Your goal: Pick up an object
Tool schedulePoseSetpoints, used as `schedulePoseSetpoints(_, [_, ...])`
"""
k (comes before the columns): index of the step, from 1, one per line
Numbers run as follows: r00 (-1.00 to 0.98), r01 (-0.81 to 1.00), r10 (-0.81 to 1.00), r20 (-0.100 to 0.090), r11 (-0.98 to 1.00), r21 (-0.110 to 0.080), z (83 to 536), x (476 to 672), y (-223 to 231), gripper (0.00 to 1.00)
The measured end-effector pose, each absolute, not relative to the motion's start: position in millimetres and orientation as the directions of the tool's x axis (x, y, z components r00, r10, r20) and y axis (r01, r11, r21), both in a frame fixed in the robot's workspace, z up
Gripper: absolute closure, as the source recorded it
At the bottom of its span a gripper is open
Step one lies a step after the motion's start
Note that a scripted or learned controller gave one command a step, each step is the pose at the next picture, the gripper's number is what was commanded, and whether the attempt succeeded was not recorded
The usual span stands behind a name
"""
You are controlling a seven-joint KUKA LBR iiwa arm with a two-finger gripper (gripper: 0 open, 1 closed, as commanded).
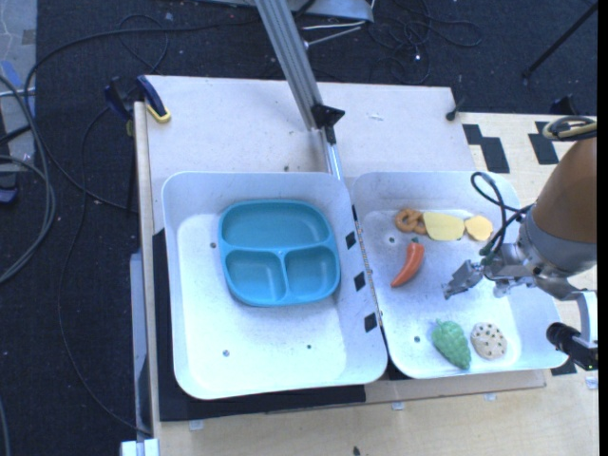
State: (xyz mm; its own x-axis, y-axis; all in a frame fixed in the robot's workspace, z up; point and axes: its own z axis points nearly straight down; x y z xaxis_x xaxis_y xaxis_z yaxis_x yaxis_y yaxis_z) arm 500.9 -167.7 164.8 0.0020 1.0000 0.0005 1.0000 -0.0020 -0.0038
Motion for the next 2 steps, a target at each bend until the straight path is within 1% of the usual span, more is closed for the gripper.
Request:
schedulePoseSetpoints(1, [0.001,1.000,1.000,0.001,-0.001,-0.002,121.9,496.8,-167.9,0.00])
schedulePoseSetpoints(2, [0.001,1.000,1.000,-0.001,-0.001,0.002,92.7,497.7,-168.0,0.00])
